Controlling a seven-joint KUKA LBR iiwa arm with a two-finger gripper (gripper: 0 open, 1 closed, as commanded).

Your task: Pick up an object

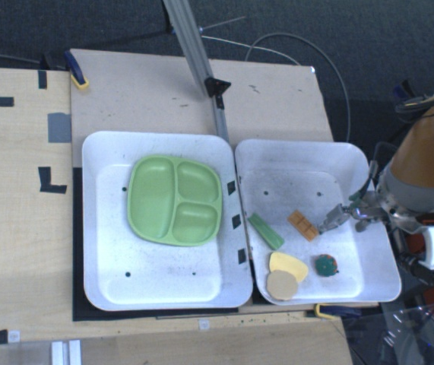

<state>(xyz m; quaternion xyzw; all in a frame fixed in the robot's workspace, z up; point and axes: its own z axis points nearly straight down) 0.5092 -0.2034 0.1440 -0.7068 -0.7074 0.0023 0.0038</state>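
Camera view: your gripper point(337, 217) hangs inside the right bin point(293, 154), just right of the orange waffle block point(303, 224). Descend squarely over that block, clear of the green cylinder point(266, 231) to its left. Whether the fingers are spread or together cannot be told; nothing visibly lies between them.
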